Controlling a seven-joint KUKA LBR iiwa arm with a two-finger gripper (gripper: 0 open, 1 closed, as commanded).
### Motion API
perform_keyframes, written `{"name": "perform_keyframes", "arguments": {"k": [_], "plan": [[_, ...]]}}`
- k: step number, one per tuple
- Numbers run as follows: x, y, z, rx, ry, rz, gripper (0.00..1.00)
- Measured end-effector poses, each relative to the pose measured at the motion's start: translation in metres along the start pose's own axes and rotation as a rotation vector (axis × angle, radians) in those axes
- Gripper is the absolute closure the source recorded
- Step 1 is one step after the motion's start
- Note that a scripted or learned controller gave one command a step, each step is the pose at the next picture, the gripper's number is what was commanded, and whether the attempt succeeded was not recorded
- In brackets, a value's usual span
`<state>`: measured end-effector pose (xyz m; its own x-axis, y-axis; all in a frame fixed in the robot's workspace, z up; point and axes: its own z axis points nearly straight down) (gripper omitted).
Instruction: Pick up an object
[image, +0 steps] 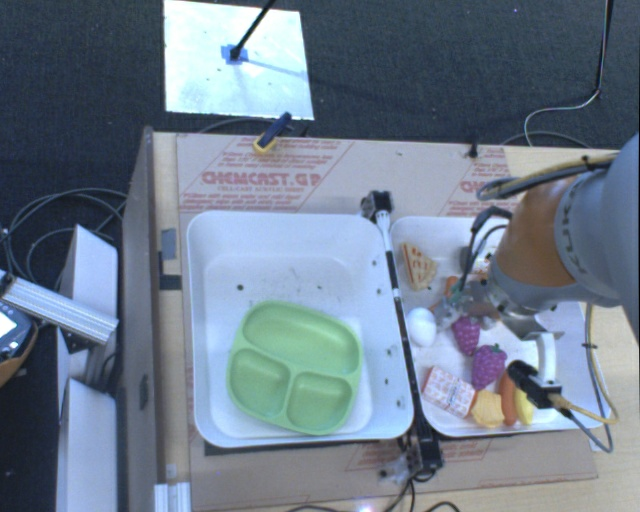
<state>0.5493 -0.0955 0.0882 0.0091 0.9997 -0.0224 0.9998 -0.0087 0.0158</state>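
Note:
The right bin (402, 240) holds several toy foods: a tan pizza slice (418, 266), a white egg (421, 326), a purple bunch of grapes (466, 334), a magenta berry (488, 365), a pink wafer (448, 391), a yellow piece (487, 409) and an orange carrot (509, 400). My gripper (464, 300) hangs low in this bin, just above the grapes and to the right of the egg. The grey wrist and orange band (535, 235) hide the bin's back right part. No toy can be seen lifted off the bin floor.
The left bin (290, 240) carries a green divided plate (295, 366) at its front. A raised divider (392, 290) runs between the two bins. A black and white cable fitting (535, 380) lies over the right bin's front right.

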Motion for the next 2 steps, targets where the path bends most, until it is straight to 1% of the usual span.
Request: {"name": "perform_keyframes", "arguments": {"k": [1, 2], "plan": [[0.003, 0.000, -0.009, 0.004, 0.006, -0.003, 1.00], [0.086, 0.037, -0.099, 0.012, 0.024, -0.014, 1.00]]}}
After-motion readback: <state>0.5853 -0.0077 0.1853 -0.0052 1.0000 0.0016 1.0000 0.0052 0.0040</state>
